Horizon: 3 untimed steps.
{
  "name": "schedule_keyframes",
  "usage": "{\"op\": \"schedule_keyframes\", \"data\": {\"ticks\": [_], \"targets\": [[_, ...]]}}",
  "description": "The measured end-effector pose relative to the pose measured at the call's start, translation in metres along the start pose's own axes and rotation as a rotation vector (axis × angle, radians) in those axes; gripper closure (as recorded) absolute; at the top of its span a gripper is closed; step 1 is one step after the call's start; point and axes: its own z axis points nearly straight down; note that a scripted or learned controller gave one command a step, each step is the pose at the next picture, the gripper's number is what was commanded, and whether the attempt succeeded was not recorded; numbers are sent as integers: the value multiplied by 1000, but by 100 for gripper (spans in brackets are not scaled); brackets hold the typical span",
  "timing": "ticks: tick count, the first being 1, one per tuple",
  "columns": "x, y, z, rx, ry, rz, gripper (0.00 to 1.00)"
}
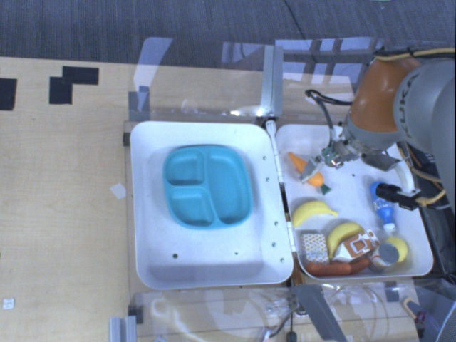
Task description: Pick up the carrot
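Note:
The carrot [314,180] is a small orange piece with a green end, lying in the upper left part of the right bin [425,262]. A second orange wedge [296,162] lies just left of it. My gripper [322,164] reaches in from the right and hangs right over the carrot, close to its upper edge. The grey arm with its orange band [375,95] stands above the bin's back right corner. I cannot make out whether anything is held.
A blue divided plate [208,186] lies in the left bin [149,262]. The right bin's front holds two bananas [313,211], a blue bottle [383,209], a sausage [338,268], a small carton [358,246] and a can [388,256].

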Motion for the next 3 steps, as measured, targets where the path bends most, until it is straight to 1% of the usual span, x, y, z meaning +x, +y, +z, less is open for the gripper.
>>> {"op": "schedule_keyframes", "data": {"ticks": [1, 2, 3], "targets": [[0, 2, -9, -5, -2, 1, 100], [39, 61, -131, -2, 0, 233, 100], [32, 58, -212, -3, -1, 85, 100]]}}
